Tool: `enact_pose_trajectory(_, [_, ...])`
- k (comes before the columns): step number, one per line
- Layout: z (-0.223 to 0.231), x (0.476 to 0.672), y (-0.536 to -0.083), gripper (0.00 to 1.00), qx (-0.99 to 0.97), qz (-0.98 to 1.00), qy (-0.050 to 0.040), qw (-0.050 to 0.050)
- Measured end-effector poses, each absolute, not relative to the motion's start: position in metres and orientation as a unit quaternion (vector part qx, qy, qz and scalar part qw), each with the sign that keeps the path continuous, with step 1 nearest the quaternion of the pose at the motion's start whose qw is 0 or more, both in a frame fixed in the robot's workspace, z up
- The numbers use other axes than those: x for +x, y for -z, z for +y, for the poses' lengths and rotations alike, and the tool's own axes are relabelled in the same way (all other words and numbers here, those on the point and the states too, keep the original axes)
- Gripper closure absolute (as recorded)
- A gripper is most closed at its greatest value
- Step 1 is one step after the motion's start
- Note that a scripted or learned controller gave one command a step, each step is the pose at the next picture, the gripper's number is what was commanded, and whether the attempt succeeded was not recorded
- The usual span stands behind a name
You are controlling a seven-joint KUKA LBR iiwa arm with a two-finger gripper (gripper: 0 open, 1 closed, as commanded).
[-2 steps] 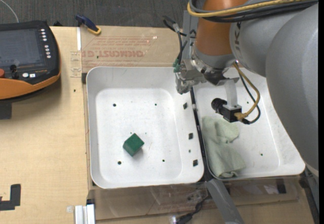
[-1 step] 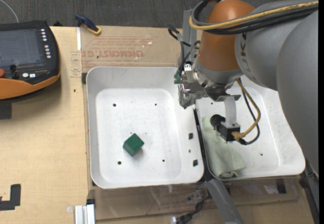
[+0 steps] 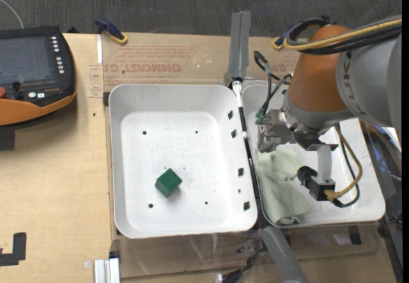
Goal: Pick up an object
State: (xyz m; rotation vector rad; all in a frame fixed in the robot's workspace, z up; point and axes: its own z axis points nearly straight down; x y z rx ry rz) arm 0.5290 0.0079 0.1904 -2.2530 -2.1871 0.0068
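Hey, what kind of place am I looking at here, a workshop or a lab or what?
Most likely a robotics lab test bench: a grey-and-orange arm reaches over two white bins, a teach pendant lies on the bench, and clamps pin down the cardboard.

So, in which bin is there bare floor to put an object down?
The left bin has the most room: its whole floor except the spot of the green block near the front. The right bin is crowded: the pale cloth and the arm cover most of it.
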Motion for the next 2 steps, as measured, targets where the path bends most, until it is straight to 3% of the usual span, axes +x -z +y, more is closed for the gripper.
enact_pose_trajectory(1, [0.055,0.514,-0.190,1.00,-0.839,-0.545,-0.0021,0.000])
enact_pose_trajectory(2, [0.062,0.493,-0.190,1.00,-0.877,-0.480,-0.0030,0.001])
